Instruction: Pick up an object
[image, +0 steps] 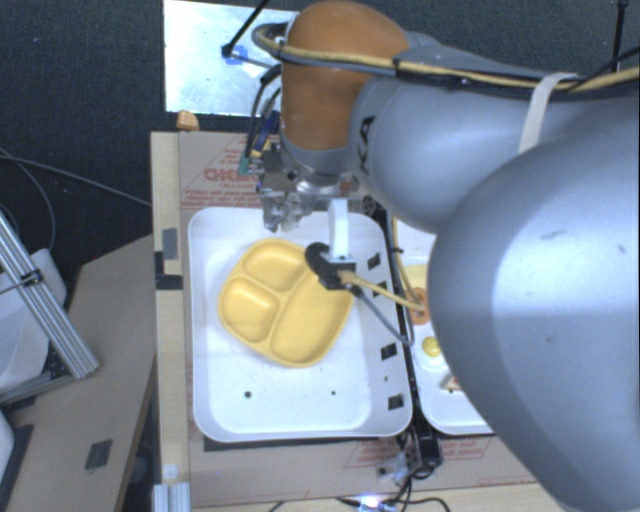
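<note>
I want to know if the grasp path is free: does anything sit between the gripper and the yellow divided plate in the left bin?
Nothing visible does. The gripper hangs right above the far rim of the yellow divided plate in the left bin, with no other object between them.

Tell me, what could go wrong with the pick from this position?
1. The claw sits at the far rim of the yellow divided plate; a grip on such a thin, sloped edge may slip.
2. If lifted by that one edge, the wide plate may tilt and knock the wall of the left bin.
</note>
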